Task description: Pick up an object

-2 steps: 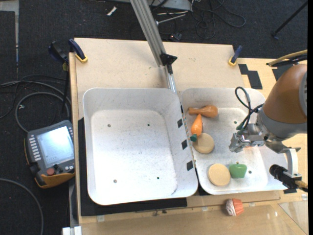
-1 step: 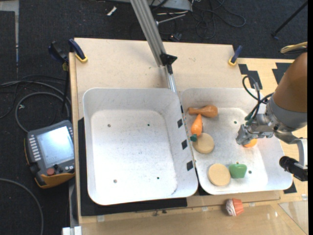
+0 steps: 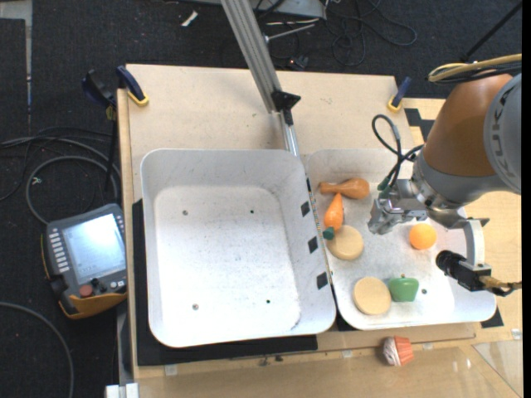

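The hand (image 3: 387, 219) hangs over the right bin (image 3: 473, 307), in the middle of its toys; whether it is apart or together I cannot tell, and nothing shows clamped in it. Just left of it lies a carrot (image 3: 333, 211), pointing toward a chicken leg (image 3: 347, 188) at the bin's far side. Below the carrot sits a pale disc (image 3: 347, 244). An orange (image 3: 422, 236) rests just right of the hand. Nearer the front rim lie a second disc (image 3: 372, 295) and a green pepper (image 3: 403, 288), touching each other. The left bin (image 3: 224, 247) sits beside it on the desk (image 3: 207, 106). A pink toy (image 3: 397, 351) lies on the desk outside the right bin's front rim. A pendant (image 3: 87, 259) rests on the floor to the left.
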`<state>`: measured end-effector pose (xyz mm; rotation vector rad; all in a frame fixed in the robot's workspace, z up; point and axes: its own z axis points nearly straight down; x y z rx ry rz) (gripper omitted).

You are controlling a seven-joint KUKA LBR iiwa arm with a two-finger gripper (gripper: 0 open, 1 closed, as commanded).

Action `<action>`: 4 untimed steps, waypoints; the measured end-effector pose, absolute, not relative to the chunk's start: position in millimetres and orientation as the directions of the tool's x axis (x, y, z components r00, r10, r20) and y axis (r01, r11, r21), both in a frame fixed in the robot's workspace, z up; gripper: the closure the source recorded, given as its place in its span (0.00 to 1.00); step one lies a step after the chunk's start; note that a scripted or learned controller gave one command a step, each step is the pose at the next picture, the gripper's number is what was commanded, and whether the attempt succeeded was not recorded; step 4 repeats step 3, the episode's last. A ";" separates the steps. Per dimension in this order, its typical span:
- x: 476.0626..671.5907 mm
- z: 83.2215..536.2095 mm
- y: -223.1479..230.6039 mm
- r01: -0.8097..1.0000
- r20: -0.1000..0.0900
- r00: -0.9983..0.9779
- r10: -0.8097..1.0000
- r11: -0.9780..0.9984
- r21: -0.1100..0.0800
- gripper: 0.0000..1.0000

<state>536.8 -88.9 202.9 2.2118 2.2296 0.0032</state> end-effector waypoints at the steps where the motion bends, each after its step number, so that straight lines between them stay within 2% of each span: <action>1: 560.8 204.7 -29.2 1.000 0.002 -0.009 1.000 0.009 0.002 1.00; 3: 603.8 226.3 52.7 1.000 0.002 -0.007 1.000 0.007 0.004 1.00; 4: 603.8 226.3 52.7 1.000 0.002 -0.007 1.000 0.007 0.004 1.00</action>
